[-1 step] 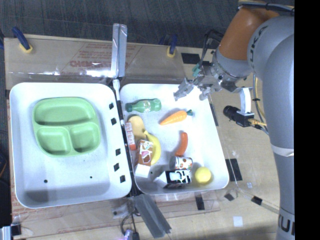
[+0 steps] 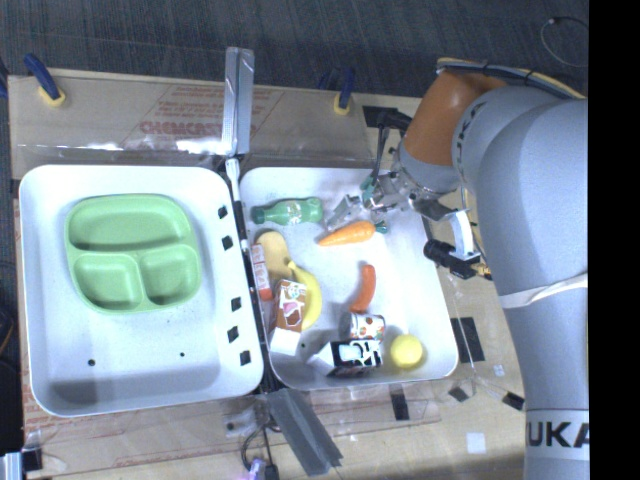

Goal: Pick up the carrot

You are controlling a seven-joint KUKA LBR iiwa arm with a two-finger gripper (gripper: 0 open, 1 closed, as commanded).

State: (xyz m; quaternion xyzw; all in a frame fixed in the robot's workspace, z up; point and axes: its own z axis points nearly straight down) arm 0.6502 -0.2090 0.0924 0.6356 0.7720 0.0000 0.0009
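A wooden bench (image 2: 120, 108) bore two white bins. Over the right bin (image 2: 425, 268) hung the gripper (image 2: 362, 206); whether its jaws were spread or pressed together could not be told. The carrot (image 2: 347, 234) lay just below them, a green bottle (image 2: 287, 211) to their left, a sausage (image 2: 365, 287) farther below.

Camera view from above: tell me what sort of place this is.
Probably a robotics lab bench for grasping trials: two shallow white plastic bins clamped side by side, toy food such as an orange plastic carrot, and a grey robot arm whose pincer hovers there.
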